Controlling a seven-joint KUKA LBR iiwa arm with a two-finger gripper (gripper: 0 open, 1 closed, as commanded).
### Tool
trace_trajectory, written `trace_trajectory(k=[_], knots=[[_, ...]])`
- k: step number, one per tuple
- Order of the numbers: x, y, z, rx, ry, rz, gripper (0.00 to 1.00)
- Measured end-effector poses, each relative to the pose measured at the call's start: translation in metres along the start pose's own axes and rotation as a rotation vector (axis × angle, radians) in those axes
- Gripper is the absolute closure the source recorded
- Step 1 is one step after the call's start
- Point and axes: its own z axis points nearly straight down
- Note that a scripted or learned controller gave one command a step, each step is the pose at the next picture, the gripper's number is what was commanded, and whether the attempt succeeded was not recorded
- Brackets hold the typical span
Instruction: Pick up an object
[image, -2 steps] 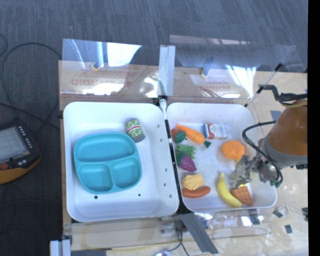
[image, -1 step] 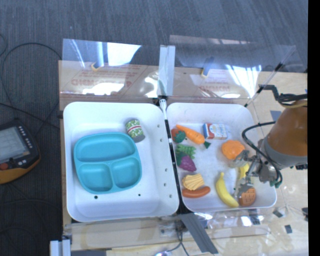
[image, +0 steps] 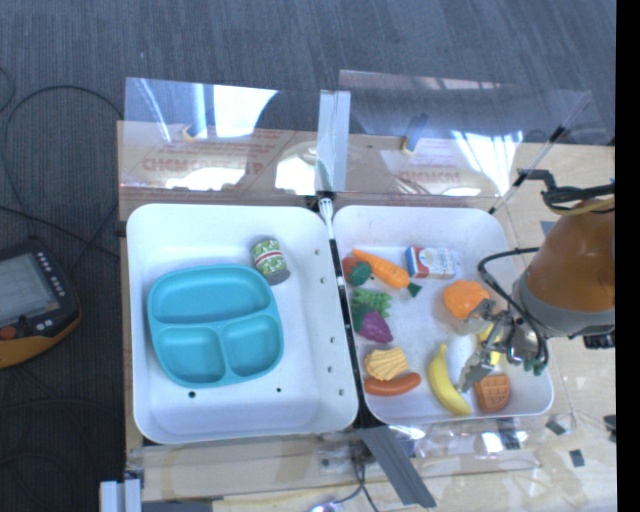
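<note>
The approach step looks to be in hand: the gripper (image: 483, 367) hangs low in the right bin (image: 500, 232), its grip state impossible to tell, with the banana (image: 445, 380) just left and the waffle (image: 493, 392) just below, so a descent onto one comes next.

Yellow toy banana (image: 446, 381) is seen lying flat in rt bin, btwn hot dog (image: 392, 384) & waffle (image: 492, 392).

Dark grey ribbed carpet (image: 300, 40) around a wooden bench (image: 200, 160), black cables (image: 60, 100) at left.
</note>
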Motion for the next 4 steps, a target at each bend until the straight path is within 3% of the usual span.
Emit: trace_trajectory(k=[1, 2, 3, 4], knots=[[-0.002, 0.002, -0.009, -0.002, -0.002, -0.001, 1.0], [0.019, 0.027, -0.002, 0.0, -0.008, 0.19, 1.0], [0.01, 0.01, -0.002, -0.011, -0.006, -0.339, 1.0], [-0.019, 0.059, -0.04, -0.009, 0.017, -0.13, 1.0]])
